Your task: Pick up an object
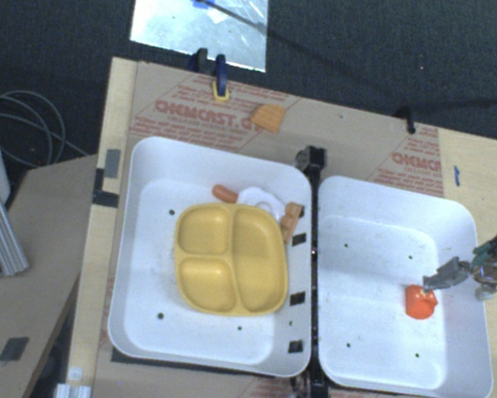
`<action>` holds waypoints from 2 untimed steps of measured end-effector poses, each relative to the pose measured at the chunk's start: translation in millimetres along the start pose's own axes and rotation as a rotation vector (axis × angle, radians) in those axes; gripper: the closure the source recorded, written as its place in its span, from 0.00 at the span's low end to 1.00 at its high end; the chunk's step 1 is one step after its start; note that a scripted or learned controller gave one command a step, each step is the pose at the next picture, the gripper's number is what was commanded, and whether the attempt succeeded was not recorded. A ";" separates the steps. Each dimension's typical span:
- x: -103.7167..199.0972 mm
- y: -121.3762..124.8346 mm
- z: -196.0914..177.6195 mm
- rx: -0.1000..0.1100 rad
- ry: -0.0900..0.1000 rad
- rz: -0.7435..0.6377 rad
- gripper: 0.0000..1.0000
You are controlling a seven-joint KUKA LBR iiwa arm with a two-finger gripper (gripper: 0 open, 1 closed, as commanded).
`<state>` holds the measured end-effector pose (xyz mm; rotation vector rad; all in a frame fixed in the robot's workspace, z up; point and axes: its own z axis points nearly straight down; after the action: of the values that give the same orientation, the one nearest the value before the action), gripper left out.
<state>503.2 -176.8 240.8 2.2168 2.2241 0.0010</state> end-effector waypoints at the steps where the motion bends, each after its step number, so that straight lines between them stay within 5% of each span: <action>1: -31.3 -5.2 51.7 0.003 0.000 0.005 0.00; 2: -28.7 35.0 161.5 0.000 0.000 -0.003 0.00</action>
<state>538.5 -205.5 79.4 2.2135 2.2268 0.0009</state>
